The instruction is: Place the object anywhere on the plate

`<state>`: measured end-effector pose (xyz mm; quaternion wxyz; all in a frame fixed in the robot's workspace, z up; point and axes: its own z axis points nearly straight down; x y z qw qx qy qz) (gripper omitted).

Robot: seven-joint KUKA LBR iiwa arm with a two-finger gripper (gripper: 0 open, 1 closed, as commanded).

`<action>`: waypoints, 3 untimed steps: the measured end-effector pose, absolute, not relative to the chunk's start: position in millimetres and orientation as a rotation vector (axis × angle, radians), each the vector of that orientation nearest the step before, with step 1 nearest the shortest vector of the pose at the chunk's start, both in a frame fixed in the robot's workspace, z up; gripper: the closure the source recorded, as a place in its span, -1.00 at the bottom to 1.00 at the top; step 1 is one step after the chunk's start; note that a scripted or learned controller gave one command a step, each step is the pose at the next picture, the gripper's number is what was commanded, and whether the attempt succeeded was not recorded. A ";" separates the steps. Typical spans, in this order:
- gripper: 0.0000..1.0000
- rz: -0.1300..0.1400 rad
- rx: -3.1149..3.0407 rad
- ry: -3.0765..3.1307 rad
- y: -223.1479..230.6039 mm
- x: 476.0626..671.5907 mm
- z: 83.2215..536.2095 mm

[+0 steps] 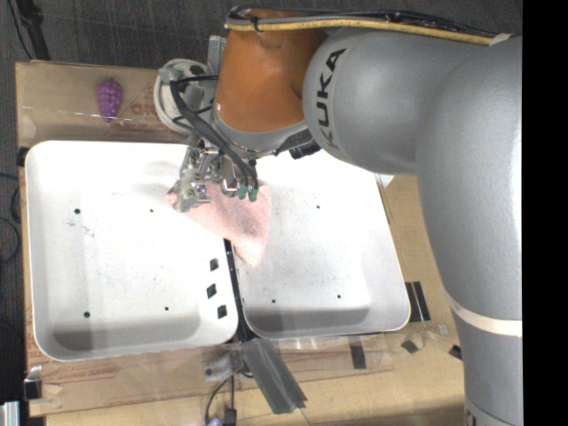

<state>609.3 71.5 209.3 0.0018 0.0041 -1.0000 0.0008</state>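
End effector (pixel 191 189): low over the left bin's (pixel 53 238) upper right corner; cannot tell its state.
Pink plate (pixel 244 224): lies across the seam between both bins.
Purple object (pixel 109 98): on the worktop (pixel 62 87), beyond the left bin.

Two bins sit side by side: left bin (pixel 106 264), right bin (pixel 337 264). A plate (pixel 238 224) straddles their shared edge. A small object (pixel 109 98) lies behind the left bin.

Single fixed camera above, slanting down on both bins (pixel 124 238)
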 end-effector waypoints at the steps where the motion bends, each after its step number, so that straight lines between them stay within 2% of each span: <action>1: 1.00 0.003 0.012 -3.139 125.3 588.4 210.3; 2: 1.00 0.002 0.013 -3.143 172.9 574.2 225.7; 3: -1.00 0.001 0.013 -3.143 172.9 574.3 225.9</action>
